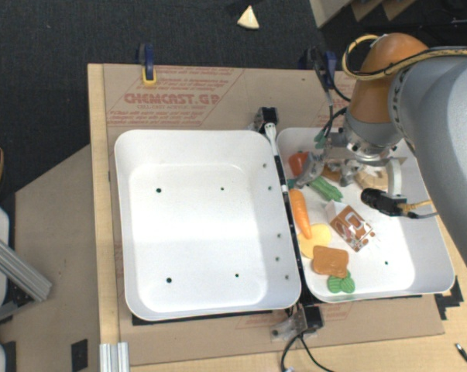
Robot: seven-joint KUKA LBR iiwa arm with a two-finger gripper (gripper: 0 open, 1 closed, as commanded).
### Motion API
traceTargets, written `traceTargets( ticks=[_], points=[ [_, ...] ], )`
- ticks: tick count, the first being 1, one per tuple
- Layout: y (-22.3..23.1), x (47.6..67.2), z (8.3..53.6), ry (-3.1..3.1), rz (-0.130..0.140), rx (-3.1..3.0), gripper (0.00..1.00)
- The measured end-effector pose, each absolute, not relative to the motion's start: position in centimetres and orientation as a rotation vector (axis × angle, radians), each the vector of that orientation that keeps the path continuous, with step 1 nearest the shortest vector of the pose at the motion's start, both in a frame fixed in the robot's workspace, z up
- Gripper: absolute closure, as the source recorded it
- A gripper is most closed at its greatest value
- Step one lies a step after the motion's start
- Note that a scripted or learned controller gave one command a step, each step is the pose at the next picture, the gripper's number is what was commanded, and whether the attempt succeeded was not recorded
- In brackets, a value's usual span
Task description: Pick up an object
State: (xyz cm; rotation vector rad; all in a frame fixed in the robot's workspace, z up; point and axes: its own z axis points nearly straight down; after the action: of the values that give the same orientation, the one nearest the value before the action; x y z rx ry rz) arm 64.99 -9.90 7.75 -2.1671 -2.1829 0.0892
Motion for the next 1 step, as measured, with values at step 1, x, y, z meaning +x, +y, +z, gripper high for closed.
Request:
traceTargets(
  ticks=[1],
  points=[
    [-3.46, 66.87, 19.24, -2.233, -0.013, -2.220, 0.00]
  ],
)
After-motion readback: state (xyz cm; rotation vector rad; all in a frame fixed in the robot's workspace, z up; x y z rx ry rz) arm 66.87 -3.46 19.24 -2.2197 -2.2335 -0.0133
